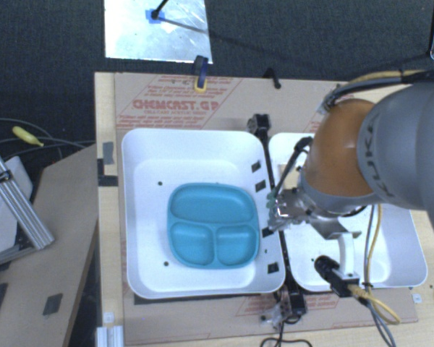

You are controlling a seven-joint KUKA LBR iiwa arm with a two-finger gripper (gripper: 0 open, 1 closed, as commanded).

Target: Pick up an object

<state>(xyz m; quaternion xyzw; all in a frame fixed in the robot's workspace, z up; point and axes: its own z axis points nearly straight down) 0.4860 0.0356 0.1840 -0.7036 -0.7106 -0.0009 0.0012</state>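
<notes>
The gripper (pixel 275 212) hangs over the seam between both bins, beside the blue plate (pixel 213 225) in the left bin (pixel 152 157).

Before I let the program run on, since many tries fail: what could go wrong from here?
The blue tray lies flat in the left bin, so fingers may slide off it. The arm hangs over the ridge where the left bin meets the right bin, so a descent might strike a rim. The cable by the wrist could snag.
</notes>
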